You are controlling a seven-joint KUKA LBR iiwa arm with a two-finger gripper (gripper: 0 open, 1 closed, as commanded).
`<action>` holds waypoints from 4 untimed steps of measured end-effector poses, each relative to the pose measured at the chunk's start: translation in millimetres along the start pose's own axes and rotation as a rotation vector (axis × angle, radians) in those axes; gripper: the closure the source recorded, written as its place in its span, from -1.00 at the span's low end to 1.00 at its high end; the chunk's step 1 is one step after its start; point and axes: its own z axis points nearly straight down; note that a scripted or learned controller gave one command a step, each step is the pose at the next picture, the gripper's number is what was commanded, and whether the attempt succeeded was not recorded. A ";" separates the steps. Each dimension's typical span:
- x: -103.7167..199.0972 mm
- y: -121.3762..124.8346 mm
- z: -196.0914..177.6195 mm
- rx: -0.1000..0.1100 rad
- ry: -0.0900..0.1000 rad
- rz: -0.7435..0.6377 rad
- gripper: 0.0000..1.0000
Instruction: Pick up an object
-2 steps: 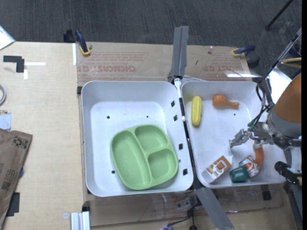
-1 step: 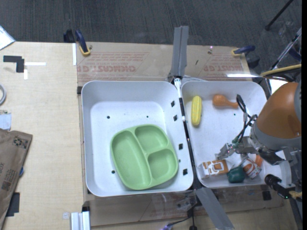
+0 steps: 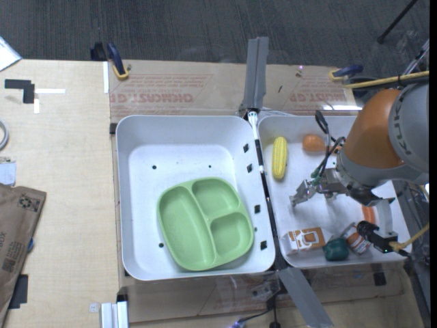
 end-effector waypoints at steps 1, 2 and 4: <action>-2.6 70.5 -6.7 -0.002 0.000 -0.183 -1.00; -7.2 116.9 2.9 0.035 0.008 -0.169 -1.00; -6.2 120.0 1.6 0.021 0.001 -0.134 1.00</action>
